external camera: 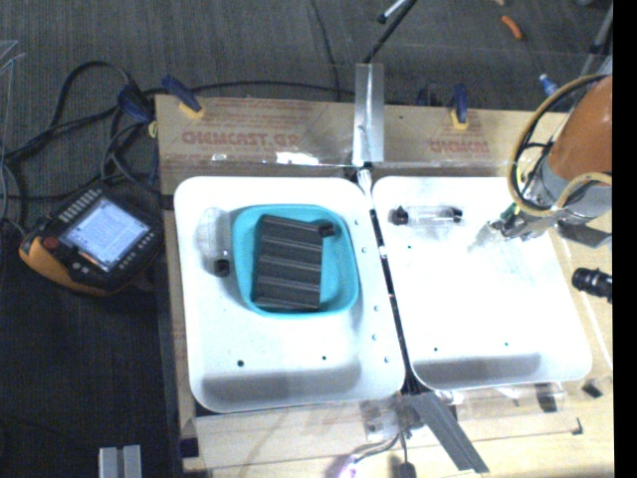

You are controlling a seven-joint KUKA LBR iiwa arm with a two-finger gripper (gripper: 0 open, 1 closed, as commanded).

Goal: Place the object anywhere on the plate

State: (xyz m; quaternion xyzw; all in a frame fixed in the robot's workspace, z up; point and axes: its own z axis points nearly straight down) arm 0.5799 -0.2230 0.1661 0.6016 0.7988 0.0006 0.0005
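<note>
1. Bins, nearest edge first: two shallow white trays sit side by side on a wooden bench, the left bin [289,366] and the right bin [498,337], their inner rims touching along the middle.
2. Plate: a blue plate [338,277] rests in the left bin and bears a dark ribbed block [287,262] over most of its middle; bare blue shows around the block's edges.
3. Beside the plate's left rim lies a pale rounded item [210,232] with a small dark piece [221,264]; what it is cannot be told.
4. Object: a clear tube with dark ends [426,215] lies flat near the far wall of the right bin, well apart from the plate.
5. Handling (judged): the tube looks light, stiff and smooth, so likely slippery and prone to roll; a hold across its middle, fingers square to its long axis, seems safest.
6. Gripper [506,225]: it hangs low over the right bin, to the right of the tube and apart from it. Whether it is spread or pressed together cannot be told; nothing shows in it.
7. Arm [582,137]: it reaches in from the right, orange band above the wrist.
</note>
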